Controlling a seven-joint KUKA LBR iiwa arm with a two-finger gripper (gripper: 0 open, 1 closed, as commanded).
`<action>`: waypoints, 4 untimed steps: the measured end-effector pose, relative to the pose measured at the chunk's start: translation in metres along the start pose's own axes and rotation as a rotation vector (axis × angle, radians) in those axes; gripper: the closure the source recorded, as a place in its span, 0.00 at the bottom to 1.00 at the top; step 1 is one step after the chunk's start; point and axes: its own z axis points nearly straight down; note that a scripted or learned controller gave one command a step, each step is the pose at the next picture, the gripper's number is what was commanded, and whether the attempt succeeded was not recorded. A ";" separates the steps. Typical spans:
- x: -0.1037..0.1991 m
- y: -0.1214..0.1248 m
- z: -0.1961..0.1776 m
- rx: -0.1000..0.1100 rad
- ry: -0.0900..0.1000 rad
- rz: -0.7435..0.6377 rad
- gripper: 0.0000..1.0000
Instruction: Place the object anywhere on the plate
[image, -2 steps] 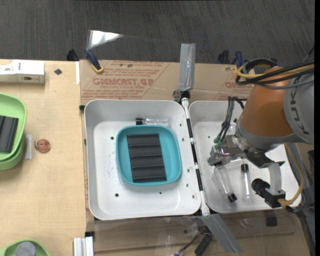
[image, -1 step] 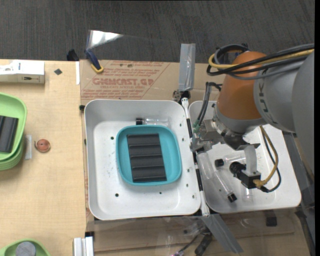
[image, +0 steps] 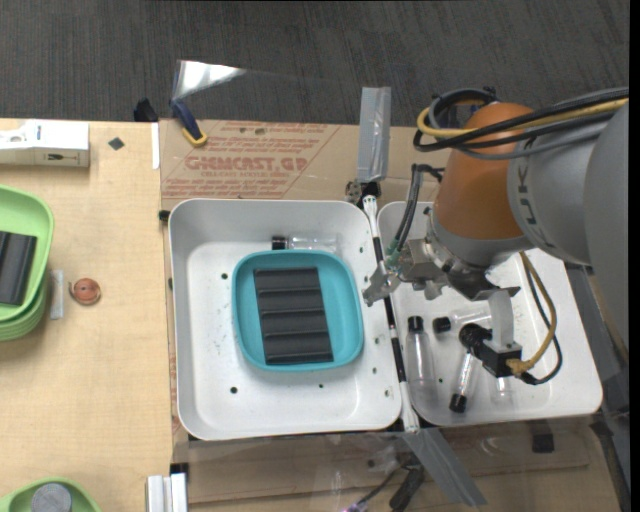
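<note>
The black ribbed block (image: 292, 315) lies flat on the teal plate (image: 245, 300), taking up most of its middle. It is a dark rectangle, longer than it is wide, with four raised bands running across it one below the other, and the plate's rim shows all round it. The plate is a rounded square and sits in the middle of the left bin (image: 200, 400). Just beyond the plate's far edge, a small clear tube with a dark end (image: 300, 243) lies against the bin's back wall. The grey arm (image: 560, 190) with its orange band comes in from the right and hangs over the right bin (image: 560, 390). Its pincer (image: 410, 272) is near the wall shared by the two bins and well apart from the block. The wrist hides it from above, so I cannot tell whether the pincer is released or clenched. Several clear tubes with black caps (image: 415, 350) lie scattered on the floor of the right bin. On the wooden table (image: 100, 380) a cardboard sheet (image: 250, 160) lies behind the left bin, and a green tray (image: 30, 215) sits at the left edge.
</note>
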 end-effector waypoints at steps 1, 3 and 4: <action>-0.085 -0.040 0.000 0.000 0.001 0.087 0.00; -0.178 0.065 -0.160 -0.002 0.000 0.209 0.00; -0.216 0.075 -0.251 -0.002 0.000 0.083 0.00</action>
